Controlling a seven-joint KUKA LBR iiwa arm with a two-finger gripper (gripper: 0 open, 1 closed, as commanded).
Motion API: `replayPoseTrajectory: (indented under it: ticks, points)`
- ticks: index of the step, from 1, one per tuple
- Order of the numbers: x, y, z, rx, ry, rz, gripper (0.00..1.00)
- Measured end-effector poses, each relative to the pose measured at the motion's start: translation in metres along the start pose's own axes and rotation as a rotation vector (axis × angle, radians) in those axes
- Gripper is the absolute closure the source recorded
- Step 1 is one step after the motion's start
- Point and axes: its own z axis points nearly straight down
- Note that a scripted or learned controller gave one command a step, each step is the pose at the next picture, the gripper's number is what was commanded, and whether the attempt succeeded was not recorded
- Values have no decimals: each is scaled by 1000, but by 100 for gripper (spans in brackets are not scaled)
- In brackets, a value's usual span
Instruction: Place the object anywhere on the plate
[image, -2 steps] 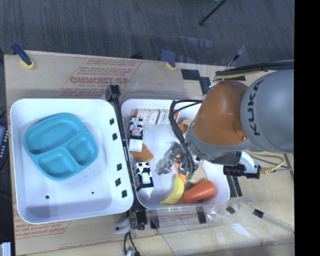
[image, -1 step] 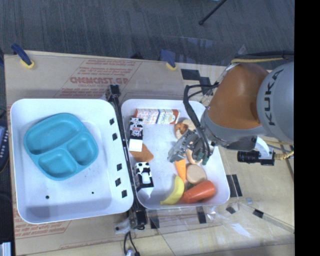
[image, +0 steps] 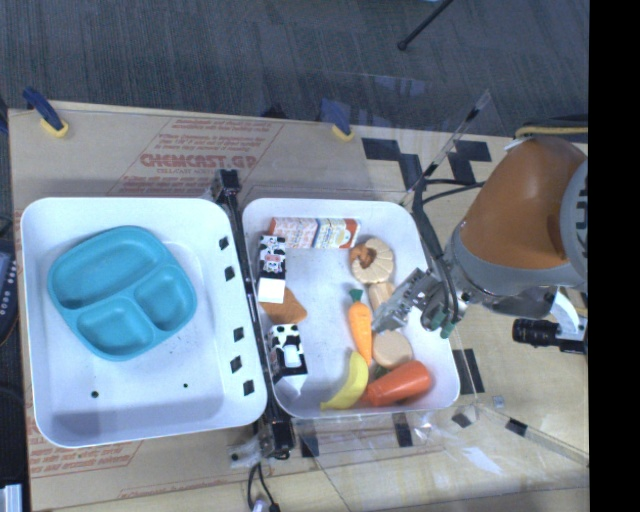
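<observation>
Gripper over right bin, toy food not yet lifted; plate waits in left bin.

Nearest, a banana (image: 345, 385) and red pepper (image: 400, 381) lie at the right bin's (image: 330, 412) 6 o'clock, the carrot (image: 360, 328) just beyond. Likely light, rigid, smooth plastic; pinch the carrot across mid-body. Gripper (image: 392, 310) hovers beside it, jaws apparently spread, pinching nothing. Blue compartment plate (image: 120, 292) sits at 9 o'clock, well apart.

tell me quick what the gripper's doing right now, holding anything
Gripper: over the right bin, just above the carrot; nothing seen between its fingers, open or shut cannot be told.
</observation>
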Motion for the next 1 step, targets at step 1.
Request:
replayPoseTrajectory:
  ticks: [1]
  points:
    - [0, 1, 0, 0, 1, -1, 0]
